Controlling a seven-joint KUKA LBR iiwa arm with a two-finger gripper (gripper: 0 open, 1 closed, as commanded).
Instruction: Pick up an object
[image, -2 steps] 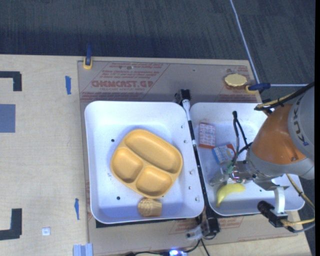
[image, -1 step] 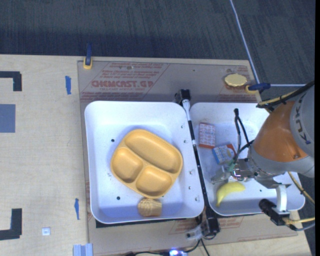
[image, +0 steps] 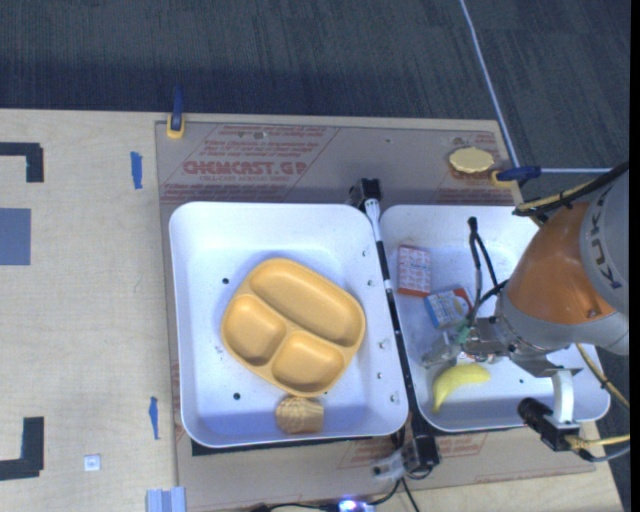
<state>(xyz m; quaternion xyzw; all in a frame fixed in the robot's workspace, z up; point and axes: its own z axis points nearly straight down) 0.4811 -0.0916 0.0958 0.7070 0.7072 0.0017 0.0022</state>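
The arm is low inside the right bin (image: 500, 405), so the step in hand looks like the reach toward a grasp, not a lift. The gripper (image: 466, 345) sits just above the yellow banana (image: 458, 382), which lies near the front wall of this bin. Whether the jaws are spread or pressed together I cannot tell — the wrist hides them, and nothing is seen between them. So I judge that no object is picked up.

The next move probably calls for a short descent onto the banana and a firm closing across its narrow body. It is curved and smooth, likely plastic, and it may slip sideways.

Behind the gripper lie a small flat packet with red print (image: 414, 268) and a blue-and-orange wrapper (image: 446, 303), both thin and glossy — harder to pinch from above.

In the left bin (image: 200, 300) rests a yellow divided tray (image: 292, 323), with three rounded compartments, matte and rigid. Just beside its front edge lies a small brown ridged piece (image: 299, 413), maybe a waffle or cone toy.
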